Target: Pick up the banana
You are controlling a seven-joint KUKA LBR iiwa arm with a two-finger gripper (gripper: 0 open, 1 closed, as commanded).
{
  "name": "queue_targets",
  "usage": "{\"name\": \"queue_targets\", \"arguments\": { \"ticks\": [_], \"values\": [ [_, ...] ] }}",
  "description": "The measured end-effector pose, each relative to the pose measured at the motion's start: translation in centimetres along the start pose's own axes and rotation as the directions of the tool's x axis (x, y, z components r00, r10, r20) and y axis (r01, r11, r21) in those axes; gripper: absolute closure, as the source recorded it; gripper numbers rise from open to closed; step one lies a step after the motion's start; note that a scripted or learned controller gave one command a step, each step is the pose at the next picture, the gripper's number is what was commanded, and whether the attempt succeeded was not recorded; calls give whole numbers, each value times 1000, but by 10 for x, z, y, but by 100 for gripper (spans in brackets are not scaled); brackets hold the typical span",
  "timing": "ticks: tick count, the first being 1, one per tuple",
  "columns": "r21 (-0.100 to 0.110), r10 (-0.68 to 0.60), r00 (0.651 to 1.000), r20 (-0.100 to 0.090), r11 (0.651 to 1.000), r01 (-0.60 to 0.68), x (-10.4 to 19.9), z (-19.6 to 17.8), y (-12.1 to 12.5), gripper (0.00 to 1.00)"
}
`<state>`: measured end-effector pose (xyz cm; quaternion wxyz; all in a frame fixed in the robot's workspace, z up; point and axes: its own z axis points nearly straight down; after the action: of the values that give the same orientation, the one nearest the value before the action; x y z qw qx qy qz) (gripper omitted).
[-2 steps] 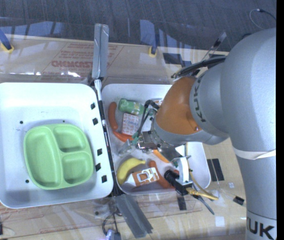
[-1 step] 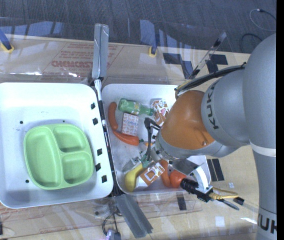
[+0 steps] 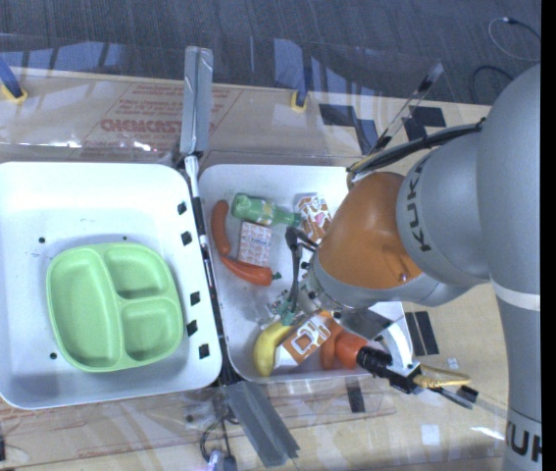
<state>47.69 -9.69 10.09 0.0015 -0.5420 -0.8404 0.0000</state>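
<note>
The banana [image 3: 270, 347] lies at the right bin's [image 3: 221, 353] six o'clock, touching a carton [image 3: 307, 339] at its three o'clock. The gripper [image 3: 292, 297] hovers near the banana's twelve o'clock (I cannot tell its state); descending there, it may catch the carton instead.

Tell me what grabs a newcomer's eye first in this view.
The big grey arm with its orange band looms over the right bin, hiding much of it. In the left bin sits a bright green divided tray. At the right bin's near edge lies the yellow banana, beside a long red pepper-like piece near the bin's left wall.
</note>
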Motion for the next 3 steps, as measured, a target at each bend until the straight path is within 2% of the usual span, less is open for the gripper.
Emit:
{"name": "queue_targets", "arguments": {
  "ticks": [1,2,3],
  "values": [
    [0,107,994,1,994,-107,78,-91,35,100],
    [0,108,994,1,994,-108,77,-90,34,0],
    [2,-152,988,0,988,152,40,-90,17,0]
  ]
}}
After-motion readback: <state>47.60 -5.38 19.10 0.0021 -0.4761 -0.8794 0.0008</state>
